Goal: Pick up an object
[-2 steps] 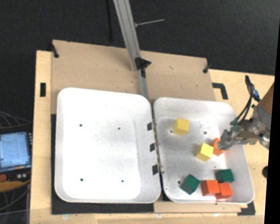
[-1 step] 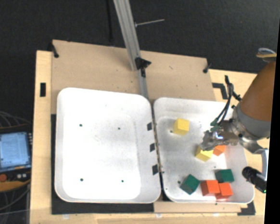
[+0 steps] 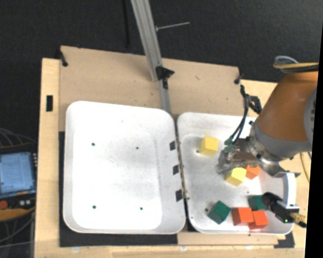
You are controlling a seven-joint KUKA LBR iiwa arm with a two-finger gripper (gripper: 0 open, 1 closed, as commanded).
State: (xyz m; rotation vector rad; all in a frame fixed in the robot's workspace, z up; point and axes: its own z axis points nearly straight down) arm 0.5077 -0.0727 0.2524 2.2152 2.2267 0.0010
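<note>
The right bin [image 3: 206, 126] holds several small blocks. A yellow cube [image 3: 208, 145] lies near its upper left. Another yellow block [image 3: 237, 176] sits mid-bin with a small orange block [image 3: 253, 172] touching its right side. My gripper [image 3: 229, 160] hangs just above and left of that yellow block, under the grey and orange arm [image 3: 288, 116]. Near the front edge lie a green block [image 3: 219, 212], two orange-red blocks [image 3: 249, 217] side by side and a dark green block [image 3: 257, 202].
The left bin [image 3: 117, 166] lies beside the right one, joined by dark clips at the divide. A slanted metal pole [image 3: 149, 35] rises behind the bins. A tablet-like pendant [image 3: 10, 175] sits off the bench at far left.
</note>
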